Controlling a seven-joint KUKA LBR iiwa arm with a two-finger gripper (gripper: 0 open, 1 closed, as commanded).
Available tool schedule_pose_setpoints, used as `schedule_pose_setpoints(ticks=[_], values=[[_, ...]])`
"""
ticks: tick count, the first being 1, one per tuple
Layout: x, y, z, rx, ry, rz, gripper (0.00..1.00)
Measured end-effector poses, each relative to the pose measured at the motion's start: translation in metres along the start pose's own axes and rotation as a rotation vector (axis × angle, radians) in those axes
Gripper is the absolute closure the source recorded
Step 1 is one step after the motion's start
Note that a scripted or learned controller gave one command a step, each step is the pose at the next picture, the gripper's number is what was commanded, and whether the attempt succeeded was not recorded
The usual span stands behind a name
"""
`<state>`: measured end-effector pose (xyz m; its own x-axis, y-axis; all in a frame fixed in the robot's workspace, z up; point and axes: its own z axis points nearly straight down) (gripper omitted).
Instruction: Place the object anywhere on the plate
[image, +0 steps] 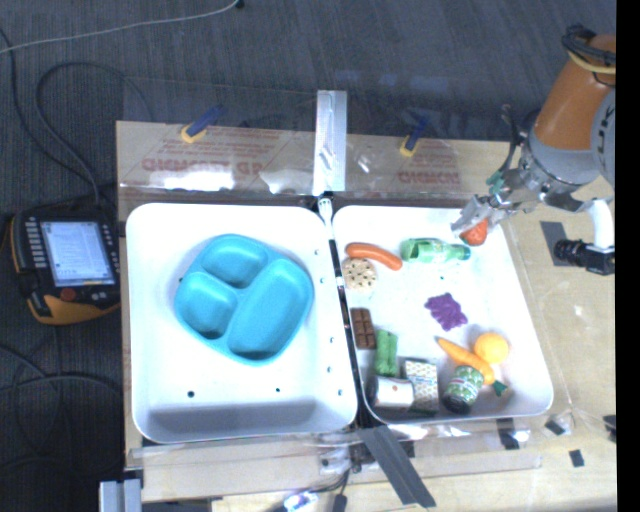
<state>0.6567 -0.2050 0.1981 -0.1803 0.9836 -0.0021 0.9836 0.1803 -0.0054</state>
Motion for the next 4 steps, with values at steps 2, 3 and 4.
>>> schedule_pose_setpoints(ticks=[2, 3, 4], values=[[0.157, 0.035, 0.017, 0.001, 0.002, -0.203, 1.0], [0.213, 0.01, 0.016, -0.001, 0.003, -0.332, 1.0], [0.3, 0.004, 0.017, 0.001, 0.002, -0.189, 1.0]])
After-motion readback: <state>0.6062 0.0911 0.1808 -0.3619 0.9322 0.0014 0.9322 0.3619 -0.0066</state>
